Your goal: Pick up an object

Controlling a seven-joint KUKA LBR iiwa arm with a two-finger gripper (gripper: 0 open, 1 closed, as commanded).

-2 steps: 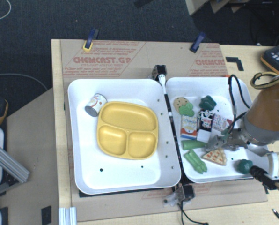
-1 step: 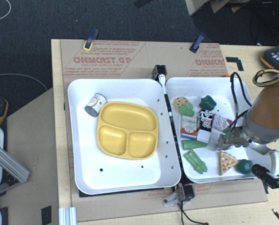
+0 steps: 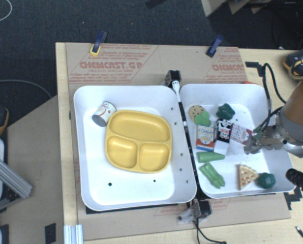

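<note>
**One hand low at the right bin's far edge, nothing seen in its grip**

One hand (image 3: 253,145) hangs low over the right bin (image 3: 253,91), near that bin's right edge, at the end of the grey arm (image 3: 296,118). Whether it is open or closed I cannot tell; dark metal parts blur together there, and no object is seen caught in it.

Judging by this, the step in hand is the reach and descent onto a target, with the grasp itself not yet shown.

Just beside the hand, toward the bin's middle, lies a small red-and-white packet (image 3: 238,133), the likeliest target. A black-and-white carton (image 3: 223,129) sits next to that. Toward the bin's near right corner lie a pizza slice (image 3: 246,176) and a dark green ball (image 3: 266,180), near the hand but apart from it. Green pods (image 3: 211,173) lie nearer the bin's left edge.

Next, the hand needs to settle squarely over one piece, close on it alone, then lift straight up clear of its neighbours.
</note>
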